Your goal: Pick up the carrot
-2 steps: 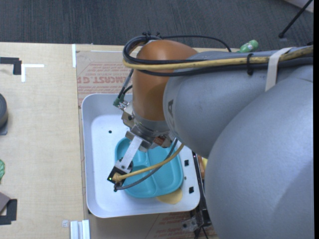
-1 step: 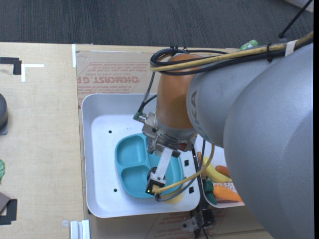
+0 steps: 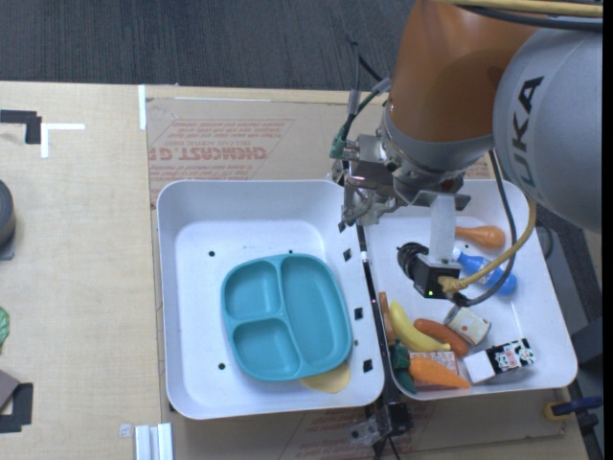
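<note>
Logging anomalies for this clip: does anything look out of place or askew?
One thing: a pale yellow item pokes out from under the teal plate in the left bin, so the plate likely rests on it. Nothing looks spilled.

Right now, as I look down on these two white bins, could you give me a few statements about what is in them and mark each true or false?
1. The teal plastic plate with three compartments lies in the white bin on the view's left. True.
2. The orange carrot with a green top lies on that plate. False: it lies in the white bin on the view's right, near its front edge.
3. The yellow banana shares a bin with the carrot. True.
4. The end effector is touching the carrot. False: it is over the wall between the bins, toward the back, well apart from the carrot.
</note>
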Robot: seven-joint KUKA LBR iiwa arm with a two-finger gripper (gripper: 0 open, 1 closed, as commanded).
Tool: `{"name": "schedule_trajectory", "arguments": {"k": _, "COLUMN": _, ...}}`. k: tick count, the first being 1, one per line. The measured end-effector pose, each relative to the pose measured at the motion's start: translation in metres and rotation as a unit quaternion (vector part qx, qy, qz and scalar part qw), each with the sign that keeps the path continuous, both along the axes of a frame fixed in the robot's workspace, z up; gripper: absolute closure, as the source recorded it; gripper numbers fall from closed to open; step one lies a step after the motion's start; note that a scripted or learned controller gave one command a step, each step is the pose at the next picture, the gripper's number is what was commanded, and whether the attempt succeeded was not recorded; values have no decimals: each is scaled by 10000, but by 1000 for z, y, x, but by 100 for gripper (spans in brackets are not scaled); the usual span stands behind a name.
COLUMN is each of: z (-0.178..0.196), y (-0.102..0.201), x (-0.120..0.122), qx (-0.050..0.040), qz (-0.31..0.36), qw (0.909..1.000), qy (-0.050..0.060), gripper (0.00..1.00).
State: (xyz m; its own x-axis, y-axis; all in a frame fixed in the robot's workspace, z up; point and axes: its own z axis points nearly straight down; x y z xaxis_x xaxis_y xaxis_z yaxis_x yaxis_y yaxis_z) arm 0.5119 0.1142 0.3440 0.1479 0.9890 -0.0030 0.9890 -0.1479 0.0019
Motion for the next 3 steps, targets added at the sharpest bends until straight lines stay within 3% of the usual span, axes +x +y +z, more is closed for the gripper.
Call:
{"name": "schedule_trajectory", "arguments": {"k": 1, "z": 0, "y": 0, "x": 0, "qx": -2, "qz": 7, "qw": 10000, "qy": 5, "gripper": 0}}
{"name": "schedule_trajectory", "arguments": {"k": 2, "z": -74, "y": 63, "x": -6, "qx": -2, "qz": 1362, "qw": 9907, "qy": 39, "gripper": 0}}
{"name": "schedule_trajectory", "arguments": {"k": 3, "z": -208, "y": 104, "x": -35, "qx": 5, "qz": 2609, "qw": 9654, "qy": 46, "gripper": 0}}
